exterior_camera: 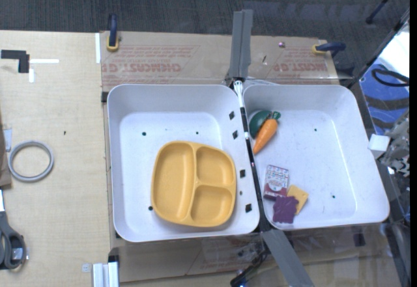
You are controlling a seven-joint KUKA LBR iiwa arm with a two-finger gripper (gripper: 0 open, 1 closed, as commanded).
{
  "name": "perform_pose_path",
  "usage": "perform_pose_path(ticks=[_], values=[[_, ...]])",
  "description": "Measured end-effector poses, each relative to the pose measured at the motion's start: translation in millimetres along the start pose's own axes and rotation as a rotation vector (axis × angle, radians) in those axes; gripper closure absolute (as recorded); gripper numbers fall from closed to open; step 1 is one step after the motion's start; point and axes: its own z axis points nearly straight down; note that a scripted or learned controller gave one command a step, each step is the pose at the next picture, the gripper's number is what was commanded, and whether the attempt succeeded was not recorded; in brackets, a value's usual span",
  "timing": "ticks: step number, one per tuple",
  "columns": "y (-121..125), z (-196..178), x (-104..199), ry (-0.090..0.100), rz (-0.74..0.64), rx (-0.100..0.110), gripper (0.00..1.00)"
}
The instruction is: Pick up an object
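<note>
Against the divider wall of the right-hand shallow white plastic bin (339, 149) lie a toy orange carrot with green top (263, 131), a small printed packet (277, 179), a purple piece (285, 209) and a yellow piece (299, 196); rightward from them its floor lies open. Left of that divider, a yellow three-compartment plate (193, 183) fills the neighbouring white bin's (130, 149) middle. Whether the jaws are apart or together I cannot tell.

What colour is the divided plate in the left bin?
Yellow-orange, plain with no pattern; the divided plate shows clearly in the camera view.
</note>
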Motion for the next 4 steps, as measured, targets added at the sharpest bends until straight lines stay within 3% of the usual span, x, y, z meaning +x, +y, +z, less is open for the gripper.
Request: perform_pose_path(ticks=[1, 2, 3, 4], values=[[4, -24, -8, -0.001, 0.301, 0.0, 1.0], [64, 83, 12, 0.001, 0.113, 0.0, 1.0], [64, 83, 12, 0.0, 0.113, 0.0, 0.0], [123, 176, -54, 0.0, 0.392, 0.0, 0.0]])
